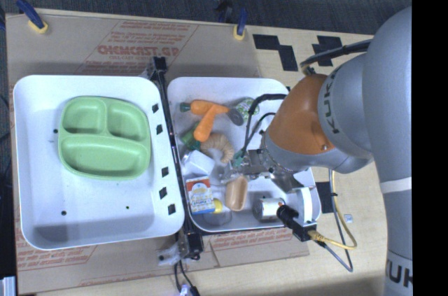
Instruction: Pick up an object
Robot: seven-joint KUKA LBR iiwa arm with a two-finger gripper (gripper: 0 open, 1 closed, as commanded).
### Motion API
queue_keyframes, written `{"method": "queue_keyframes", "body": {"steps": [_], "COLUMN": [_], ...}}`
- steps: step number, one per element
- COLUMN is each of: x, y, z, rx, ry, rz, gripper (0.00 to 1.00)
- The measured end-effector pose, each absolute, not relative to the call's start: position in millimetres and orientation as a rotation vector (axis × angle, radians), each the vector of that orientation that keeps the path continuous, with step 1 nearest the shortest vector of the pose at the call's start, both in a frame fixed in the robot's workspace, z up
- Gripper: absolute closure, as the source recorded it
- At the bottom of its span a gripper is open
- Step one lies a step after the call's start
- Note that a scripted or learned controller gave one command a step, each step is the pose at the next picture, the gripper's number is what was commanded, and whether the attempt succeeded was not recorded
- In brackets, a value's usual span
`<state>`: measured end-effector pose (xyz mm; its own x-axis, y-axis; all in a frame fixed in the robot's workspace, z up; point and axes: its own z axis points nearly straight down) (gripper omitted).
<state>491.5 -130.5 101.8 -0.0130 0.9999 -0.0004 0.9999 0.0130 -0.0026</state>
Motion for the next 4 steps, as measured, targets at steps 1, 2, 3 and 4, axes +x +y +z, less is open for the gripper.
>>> {"method": "queue_keyframes", "body": {"steps": [1,2,3,4], "x": [477.1,478.6,480.4,481.9], "y": [-59,-59,-59,-58], "z": [192,202,213,224], "rx": [-2.210,-2.207,-2.203,-2.199], "ry": [-2.231,-2.237,-2.244,-2.251], "rz": [0.000,0.000,-0.003,-0.006], "gripper": [1.00,1.00,1.00,1.00]}}
